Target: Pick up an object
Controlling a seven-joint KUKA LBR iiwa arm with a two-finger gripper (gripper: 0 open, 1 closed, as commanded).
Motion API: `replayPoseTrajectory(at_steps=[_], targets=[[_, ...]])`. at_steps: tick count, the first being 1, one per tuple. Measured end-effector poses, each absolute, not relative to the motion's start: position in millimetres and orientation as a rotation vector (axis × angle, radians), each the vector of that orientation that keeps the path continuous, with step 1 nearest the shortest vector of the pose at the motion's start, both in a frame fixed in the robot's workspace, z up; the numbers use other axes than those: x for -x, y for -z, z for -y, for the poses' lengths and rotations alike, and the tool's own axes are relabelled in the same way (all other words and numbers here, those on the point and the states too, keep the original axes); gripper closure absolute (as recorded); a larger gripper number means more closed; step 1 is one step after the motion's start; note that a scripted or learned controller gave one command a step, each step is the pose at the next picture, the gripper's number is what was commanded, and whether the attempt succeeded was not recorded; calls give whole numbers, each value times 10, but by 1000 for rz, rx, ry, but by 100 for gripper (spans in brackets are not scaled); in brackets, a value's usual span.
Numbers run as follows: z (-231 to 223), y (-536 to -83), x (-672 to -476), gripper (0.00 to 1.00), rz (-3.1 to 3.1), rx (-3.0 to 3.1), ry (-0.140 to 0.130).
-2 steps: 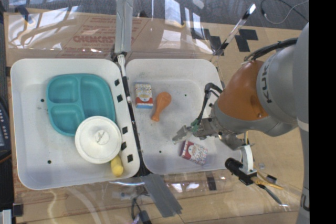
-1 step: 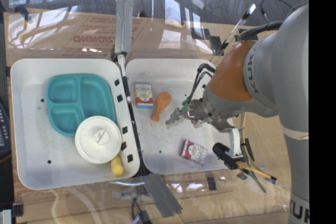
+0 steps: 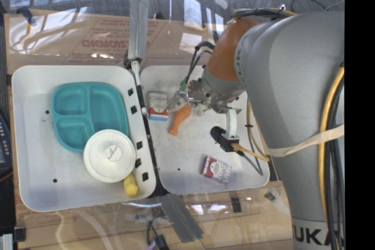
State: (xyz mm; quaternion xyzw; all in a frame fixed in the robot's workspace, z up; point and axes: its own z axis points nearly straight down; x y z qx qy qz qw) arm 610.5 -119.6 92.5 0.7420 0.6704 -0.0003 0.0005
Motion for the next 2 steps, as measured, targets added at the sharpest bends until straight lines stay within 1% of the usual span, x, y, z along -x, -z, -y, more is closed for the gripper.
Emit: replayPoseTrajectory(at_steps=[1,2], targets=[[1177,-1009,-6099,100,-2119,-2325,7],[750,-1924,-5513,100,-2286,-2159,2]])
